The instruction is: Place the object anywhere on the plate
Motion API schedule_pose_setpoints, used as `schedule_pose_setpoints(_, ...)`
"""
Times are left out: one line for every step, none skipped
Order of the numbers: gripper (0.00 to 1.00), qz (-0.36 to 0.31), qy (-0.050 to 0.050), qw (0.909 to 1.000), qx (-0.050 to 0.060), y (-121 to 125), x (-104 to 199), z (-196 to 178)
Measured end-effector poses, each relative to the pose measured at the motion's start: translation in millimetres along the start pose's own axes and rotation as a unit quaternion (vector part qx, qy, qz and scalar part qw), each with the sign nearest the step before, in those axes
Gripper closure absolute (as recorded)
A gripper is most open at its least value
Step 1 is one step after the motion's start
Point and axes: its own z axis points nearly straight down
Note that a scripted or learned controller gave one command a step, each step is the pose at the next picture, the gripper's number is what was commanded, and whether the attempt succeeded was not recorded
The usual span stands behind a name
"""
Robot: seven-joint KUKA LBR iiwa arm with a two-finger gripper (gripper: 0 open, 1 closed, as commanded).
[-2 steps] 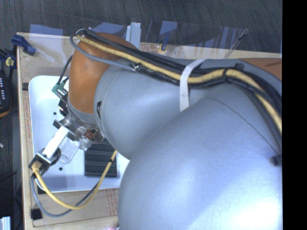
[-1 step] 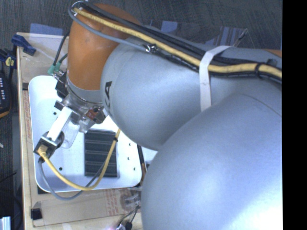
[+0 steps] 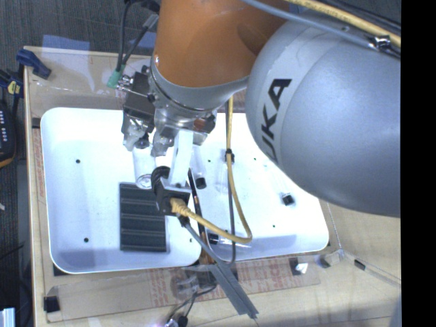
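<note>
Reaches in from the right with the grey arm [image 3: 320, 101], orange band [image 3: 204, 33] uppermost, and hangs the hand [image 3: 161, 167] low over the middle of the left bin [image 3: 49, 182], close to that bin's right wall. Cannot tell how far open the hand is, nor whether it has hold of anything: too much clutter and shadow at its tip.

Finds the dark ribbed block [image 3: 143, 216] lying flat on the left bin's floor, toward the near side, just beside and below the hand's tip; cannot tell whether touching or apart. Trails a yellow cable [image 3: 229, 182] down from the wrist, across the seam between the two bins, looping near the front rim. Leaves a small black piece [image 3: 287, 199] on the floor of the right bin [image 3: 272, 176], well apart from the hand. Rests both bins side by side on the pale bench [image 3: 354, 251].
</note>
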Motion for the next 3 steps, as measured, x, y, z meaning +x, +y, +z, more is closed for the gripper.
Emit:
schedule_pose_setpoints(1.00, 0.122, -0.004, 0.9925, 0.003, -10, -12, 73)
schedule_pose_setpoints(1.00, 0.218, -0.005, 0.9759, 0.003, 5, 46, 129)
schedule_pose_setpoints(1.00, 0.182, -0.005, 0.9832, 0.002, -20, 18, 194)
